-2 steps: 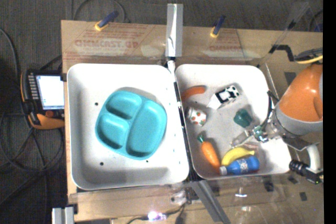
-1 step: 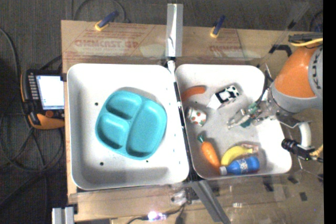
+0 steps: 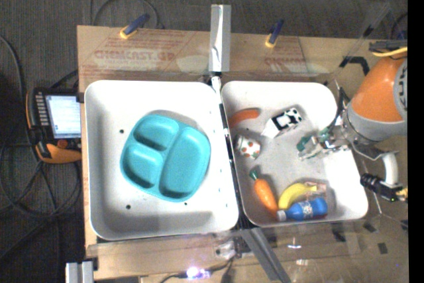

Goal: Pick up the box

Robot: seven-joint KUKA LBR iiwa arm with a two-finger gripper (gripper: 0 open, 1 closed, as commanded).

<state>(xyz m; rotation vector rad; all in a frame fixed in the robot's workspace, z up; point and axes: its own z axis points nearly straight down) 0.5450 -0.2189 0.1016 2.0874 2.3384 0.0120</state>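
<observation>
Orange and grey, the arm's wrist (image 3: 377, 103) rises closest to the lens at the right, and below it the hand (image 3: 317, 142) hangs low over the right bin (image 3: 344, 205), its metal tip turned toward the bin's middle. Whether the hand is open or closed I cannot tell; nothing shows between its tips. The box (image 3: 287, 120), small, white with black patches, lies in the upper middle of that same bin, up and to the left of the hand, close by but apart from it. Its long axis runs at a slant, the right end a little higher than the left. So the coming move, as I judge it, is a short shift up-left, with the grip turned across that slanted axis. A carrot (image 3: 265, 193), a banana (image 3: 299, 194) and a blue bottle (image 3: 306, 209) lie along the near side, away from that path; a spotted ball (image 3: 248, 148) and an orange piece (image 3: 242, 115) sit left of the box. On the bench the left bin (image 3: 106, 209) carries a teal divided plate (image 3: 166, 154).
</observation>
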